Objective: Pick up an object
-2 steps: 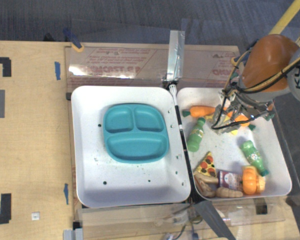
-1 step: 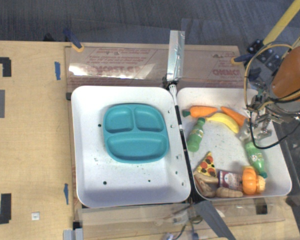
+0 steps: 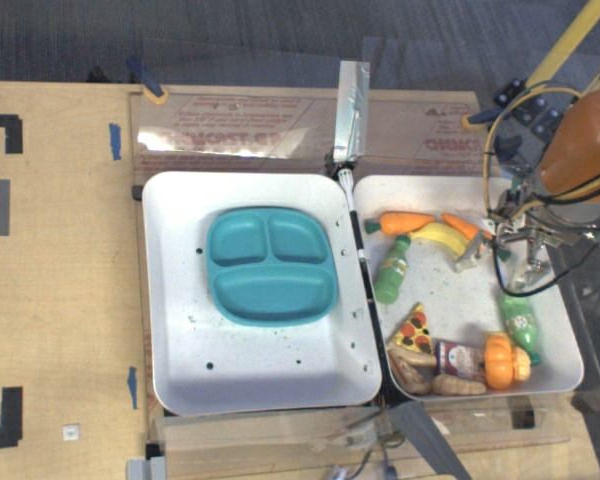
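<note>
Nearest, in the right bin (image 3: pixel 570 363) — a pumpkin (image 3: pixel 502 360), a jar (image 3: pixel 458 359), a pizza slice (image 3: pixel 414 330); a green bottle (image 3: pixel 391 269) mid-bin; further back a banana (image 3: pixel 438 236) and a carrot (image 3: pixel 405 223); the gripper (image 3: pixel 500 246) hangs just beside the banana — whether it grips anything, I cannot tell; a teal divided plate (image 3: pixel 272 265) fills the left bin (image 3: pixel 170 298).

Carrot (image 3: pixel 405 223), banana (image 3: pixel 436 236), green bottle (image 3: pixel 391 271), pizza slice (image 3: pixel 414 332), pumpkin (image 3: pixel 500 360), all in rt bin (image 3: pixel 570 363)
</note>
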Controlling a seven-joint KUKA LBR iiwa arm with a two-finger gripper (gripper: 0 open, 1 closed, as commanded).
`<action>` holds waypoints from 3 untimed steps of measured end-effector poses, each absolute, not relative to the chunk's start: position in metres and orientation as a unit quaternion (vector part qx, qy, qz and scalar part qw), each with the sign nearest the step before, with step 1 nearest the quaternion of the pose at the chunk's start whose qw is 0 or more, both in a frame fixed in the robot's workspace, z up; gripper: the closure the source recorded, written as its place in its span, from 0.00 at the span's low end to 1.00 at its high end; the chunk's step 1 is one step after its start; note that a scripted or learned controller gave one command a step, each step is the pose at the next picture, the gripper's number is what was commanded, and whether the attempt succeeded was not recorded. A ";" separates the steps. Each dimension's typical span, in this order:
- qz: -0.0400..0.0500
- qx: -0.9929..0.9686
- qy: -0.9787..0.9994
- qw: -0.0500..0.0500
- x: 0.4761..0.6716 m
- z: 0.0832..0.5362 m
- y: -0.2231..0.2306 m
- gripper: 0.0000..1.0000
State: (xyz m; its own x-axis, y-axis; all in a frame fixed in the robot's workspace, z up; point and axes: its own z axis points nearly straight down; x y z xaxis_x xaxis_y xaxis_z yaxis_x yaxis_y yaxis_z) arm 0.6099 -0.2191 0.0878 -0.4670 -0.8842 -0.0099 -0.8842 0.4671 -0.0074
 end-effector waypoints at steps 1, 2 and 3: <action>-0.001 -0.640 0.768 0.006 0.657 0.088 -0.148 0.00; -0.004 -0.637 0.770 0.011 0.660 0.103 -0.149 1.00; -0.005 -0.627 0.779 0.009 0.623 0.215 -0.072 1.00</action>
